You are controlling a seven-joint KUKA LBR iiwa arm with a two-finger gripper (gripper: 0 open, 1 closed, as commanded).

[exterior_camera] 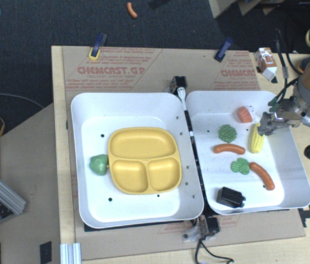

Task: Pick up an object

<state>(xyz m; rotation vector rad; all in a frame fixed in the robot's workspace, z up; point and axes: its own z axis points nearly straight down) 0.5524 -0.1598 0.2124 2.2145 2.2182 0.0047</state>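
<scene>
We judge the chief risk here to be a miss or a glancing contact; the hand sits right at the upper end of the yellow corn cob, which lies upright near the 3 o'clock side of the right bin, and a descent that lands on the cob's tip instead of straddling it could roll or push it toward the bin wall; the toys are also close together, with the small orange-pink piece at about 10 o'clock from the cob, the green broccoli at 9 o'clock and one sausage at 8 o'clock, so a sideways nudge could scatter them or leave two things caught at once; a second sausage and another green piece lie toward 6 o'clock, and a black block sits at the bin's lower edge; in the left bin the yellow divided plate and a green ball lie well apart from the arm; as for the hand itself, it hovers at or against the cob's top end, but we cannot tell how wide it stands, nor whether anything is gripped in it; the table shows bare board at 12 o'clock.
</scene>
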